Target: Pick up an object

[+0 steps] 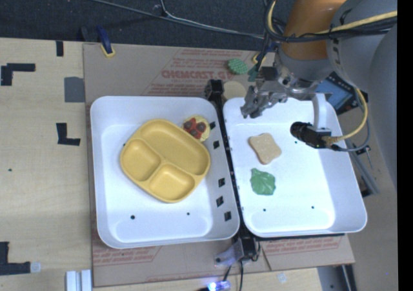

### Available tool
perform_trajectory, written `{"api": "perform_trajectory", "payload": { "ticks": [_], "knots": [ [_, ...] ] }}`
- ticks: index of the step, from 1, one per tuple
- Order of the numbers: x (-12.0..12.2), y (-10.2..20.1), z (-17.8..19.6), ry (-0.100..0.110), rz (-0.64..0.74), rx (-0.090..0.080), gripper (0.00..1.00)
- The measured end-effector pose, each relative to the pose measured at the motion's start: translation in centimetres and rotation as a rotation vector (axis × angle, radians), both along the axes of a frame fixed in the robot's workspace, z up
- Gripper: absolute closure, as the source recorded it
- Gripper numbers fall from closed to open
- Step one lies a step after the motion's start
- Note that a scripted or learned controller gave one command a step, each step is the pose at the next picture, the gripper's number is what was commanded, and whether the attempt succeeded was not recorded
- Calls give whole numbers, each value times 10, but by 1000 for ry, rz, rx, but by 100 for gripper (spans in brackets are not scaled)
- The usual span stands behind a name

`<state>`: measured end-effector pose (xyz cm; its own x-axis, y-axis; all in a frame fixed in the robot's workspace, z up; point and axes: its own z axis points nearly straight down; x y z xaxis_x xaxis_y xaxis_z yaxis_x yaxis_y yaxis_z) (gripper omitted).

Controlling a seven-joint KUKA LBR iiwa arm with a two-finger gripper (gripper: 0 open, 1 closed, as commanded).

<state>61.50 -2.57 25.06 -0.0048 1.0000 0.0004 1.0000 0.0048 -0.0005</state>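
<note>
In the right bin (pixel 335 212) lie a tan slice of toast (pixel 264 148) and, just below it, a green leafy piece (pixel 262 182). My gripper (pixel 250 109) hangs over the bin's far left corner, above and to the left of the toast, apart from it. Its dark fingers point down and nothing shows between them. The left bin (pixel 110 219) carries a yellow divided plate (pixel 164 159), and a small piece with red berries (pixel 196 126) sits at the plate's far right rim.
A small green object (pixel 237 66) lies on the cardboard behind the bins. Black clips (pixel 215 90) line the seam between the bins. A black cable end (pixel 308 133) hangs over the right bin's far right side. The arm's bulk covers the upper right.
</note>
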Motion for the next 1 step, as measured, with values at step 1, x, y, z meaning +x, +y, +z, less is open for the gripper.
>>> {"api": "perform_trajectory", "payload": {
  "ticks": [1],
  "knots": [
    [6, 63, -7, 1, 1, 0, 100]
  ]
}}
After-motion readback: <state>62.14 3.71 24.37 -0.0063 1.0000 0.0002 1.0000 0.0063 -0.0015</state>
